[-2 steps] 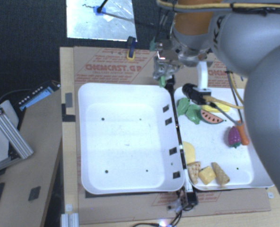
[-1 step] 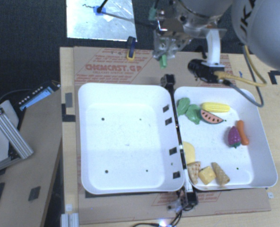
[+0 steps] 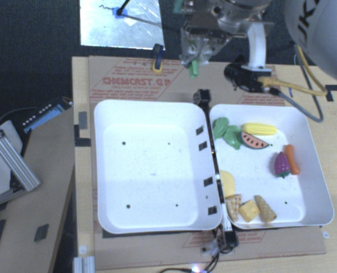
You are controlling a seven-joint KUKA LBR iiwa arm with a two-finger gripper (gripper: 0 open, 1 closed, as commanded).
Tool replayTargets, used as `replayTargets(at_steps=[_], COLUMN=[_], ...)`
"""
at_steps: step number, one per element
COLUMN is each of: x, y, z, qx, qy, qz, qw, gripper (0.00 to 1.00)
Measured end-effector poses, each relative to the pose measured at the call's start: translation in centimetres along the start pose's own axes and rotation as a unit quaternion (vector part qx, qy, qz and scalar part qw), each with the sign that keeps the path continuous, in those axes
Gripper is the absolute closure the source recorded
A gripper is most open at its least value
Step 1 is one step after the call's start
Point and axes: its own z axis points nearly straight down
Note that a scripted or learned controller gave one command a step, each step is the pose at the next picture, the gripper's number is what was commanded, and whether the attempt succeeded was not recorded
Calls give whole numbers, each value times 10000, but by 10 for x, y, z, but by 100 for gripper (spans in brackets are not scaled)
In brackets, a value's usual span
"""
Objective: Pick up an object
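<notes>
gripper (image 3: 194,58) above the bench beyond the right bin (image 3: 313,152) | jaws' state: cannot tell | watermelon slice (image 3: 254,140) inside that bin

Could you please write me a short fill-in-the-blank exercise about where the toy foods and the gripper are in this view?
1. All the toy foods lie in the ____ bin.
2. The watermelon slice lies just below the ____ corn cob.
3. The orange carrot lies beside the ____ grapes.
4. The gripper hangs above the bench's ____ edge, outside both bins.

Missing words: right; yellow; purple; far
</notes>
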Motion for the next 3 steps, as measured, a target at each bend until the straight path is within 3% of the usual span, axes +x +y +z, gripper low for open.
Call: replayTargets(at_steps=[2,3], x=[45,64], y=[-38,-61], z=[-48,72], qx=[10,73], qy=[-2,-26], qz=[4,-3], qw=[10000,10000], gripper=[100,100])
